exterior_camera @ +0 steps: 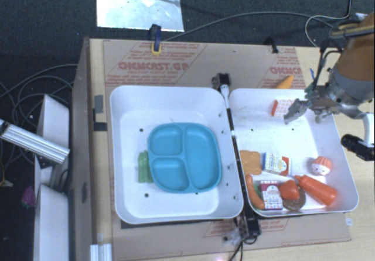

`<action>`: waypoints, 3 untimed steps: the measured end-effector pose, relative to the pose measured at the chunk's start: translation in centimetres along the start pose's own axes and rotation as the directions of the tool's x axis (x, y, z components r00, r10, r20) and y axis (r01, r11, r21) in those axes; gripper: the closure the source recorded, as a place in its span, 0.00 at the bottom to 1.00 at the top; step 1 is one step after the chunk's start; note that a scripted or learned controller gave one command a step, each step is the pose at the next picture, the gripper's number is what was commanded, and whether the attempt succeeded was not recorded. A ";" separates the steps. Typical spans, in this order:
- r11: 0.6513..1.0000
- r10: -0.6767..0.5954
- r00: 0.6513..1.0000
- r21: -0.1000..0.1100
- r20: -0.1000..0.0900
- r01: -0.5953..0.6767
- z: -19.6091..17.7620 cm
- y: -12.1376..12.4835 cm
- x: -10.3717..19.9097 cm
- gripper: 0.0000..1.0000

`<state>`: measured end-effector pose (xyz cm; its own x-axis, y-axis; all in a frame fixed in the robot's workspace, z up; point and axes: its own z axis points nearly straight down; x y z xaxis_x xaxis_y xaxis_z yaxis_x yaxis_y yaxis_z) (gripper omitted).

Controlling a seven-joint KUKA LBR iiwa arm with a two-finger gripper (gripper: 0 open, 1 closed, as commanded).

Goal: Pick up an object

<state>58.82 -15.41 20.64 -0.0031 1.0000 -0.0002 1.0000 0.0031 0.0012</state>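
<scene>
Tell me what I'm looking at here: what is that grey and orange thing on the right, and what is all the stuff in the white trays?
This is one camera fixed above a bench, looking down at a slant. The grey and orange thing is a robot arm reaching in from the right; at its end is a two-finger gripper, its tool for grabbing things. It hangs over the right bin, near a small orange and white packet, and nothing can be seen between its fingers. That bin's near end holds toy food: an orange bottle, a tomato, a small carton and a few more pieces. The left bin holds a blue divided plate with a green piece beside it.
</scene>
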 end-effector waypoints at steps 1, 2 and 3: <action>1.000 0.002 1.000 0.001 0.000 -0.002 2.0 -7.1 -0.5 0.00; 1.000 0.002 1.000 -0.001 0.000 -0.002 12.2 -9.4 3.1 0.00; 1.000 0.000 1.000 -0.001 0.000 0.000 12.2 -5.4 4.3 0.00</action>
<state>53.44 -11.12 8.46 -0.0034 1.0000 0.0002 1.0000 0.0034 0.0020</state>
